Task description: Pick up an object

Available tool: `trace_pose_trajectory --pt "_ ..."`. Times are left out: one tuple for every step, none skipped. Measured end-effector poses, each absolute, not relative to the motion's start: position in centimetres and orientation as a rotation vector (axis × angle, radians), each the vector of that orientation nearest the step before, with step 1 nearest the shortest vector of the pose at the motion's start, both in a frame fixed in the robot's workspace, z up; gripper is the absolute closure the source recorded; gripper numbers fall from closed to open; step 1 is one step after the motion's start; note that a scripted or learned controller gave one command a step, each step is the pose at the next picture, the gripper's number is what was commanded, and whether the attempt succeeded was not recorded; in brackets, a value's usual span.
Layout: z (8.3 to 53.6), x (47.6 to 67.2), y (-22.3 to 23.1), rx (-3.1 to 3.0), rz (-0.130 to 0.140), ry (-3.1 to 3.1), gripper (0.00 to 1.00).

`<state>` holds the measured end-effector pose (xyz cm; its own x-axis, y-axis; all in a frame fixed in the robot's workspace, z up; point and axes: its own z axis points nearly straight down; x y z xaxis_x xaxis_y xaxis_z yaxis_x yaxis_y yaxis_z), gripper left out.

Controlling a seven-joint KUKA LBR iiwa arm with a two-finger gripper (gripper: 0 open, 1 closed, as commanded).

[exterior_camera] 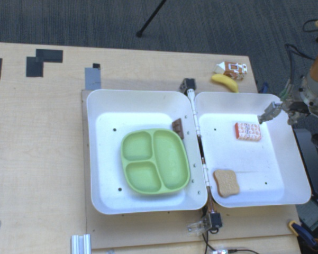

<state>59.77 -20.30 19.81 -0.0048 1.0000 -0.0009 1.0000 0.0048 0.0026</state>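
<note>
In the right bin (pixel 285 194) a red-and-white packet (pixel 247 131) lies toward the back, and a slice of bread (pixel 226 182) rests near the front left corner. My gripper (pixel 279 117) hangs over the bin's far right rim, to the right of the packet and a little above it. Its fingers are spread open and hold nothing. A green divided plate (pixel 155 161) fills much of the left bin (pixel 103 142), and a small brown piece (pixel 177 125) sits by the plate's back right edge.
A banana (pixel 224 82) and a small carton (pixel 233 67) lie on the bench behind the right bin. A hinge bar (pixel 197 136) runs between the bins. Cables and a connector (pixel 209 224) sit at the front edge.
</note>
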Motion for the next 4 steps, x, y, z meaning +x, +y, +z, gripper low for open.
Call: trace_pose_trajectory --pt "8.7 55.7 -17.2 2.216 0.004 2.222 0.00" --pt "8.7 49.2 -14.6 2.216 0.007 2.218 0.00" --pt "9.8 49.5 -14.5 2.211 0.013 2.216 1.00" --pt "18.5 48.8 -4.2 2.215 0.005 2.226 1.00"
